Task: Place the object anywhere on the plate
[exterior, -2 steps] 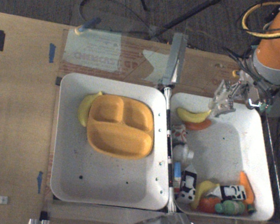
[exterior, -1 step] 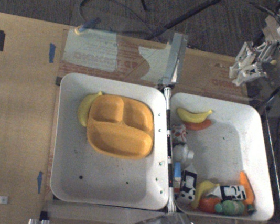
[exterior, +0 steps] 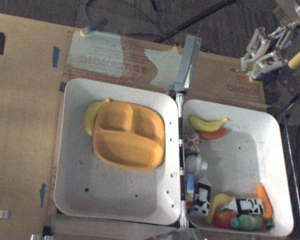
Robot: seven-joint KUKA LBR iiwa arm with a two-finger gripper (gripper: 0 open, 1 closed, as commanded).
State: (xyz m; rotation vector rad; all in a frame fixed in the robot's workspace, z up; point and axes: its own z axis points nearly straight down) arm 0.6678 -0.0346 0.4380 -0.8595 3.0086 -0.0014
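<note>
1. The gripper (exterior: 261, 55) hangs at the upper right, beyond the far edge of the right bin (exterior: 256, 163); its jaws stand apart, with nothing between them.
2. The orange plate (exterior: 130, 135) lies in the left bin (exterior: 103, 194), far to the lower left of the jaws.
3. A yellow banana (exterior: 91, 115) touches the plate's far side from the jaws.
4. Below the jaws, another banana (exterior: 207, 123) lies in the right bin beside an orange carrot (exterior: 213, 134).

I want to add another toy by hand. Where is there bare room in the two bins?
Left bin: bare floor below and left of the orange plate. Right bin: open middle and right side below the banana. Crowded along its left wall and bottom edge, around the carrot.
</note>
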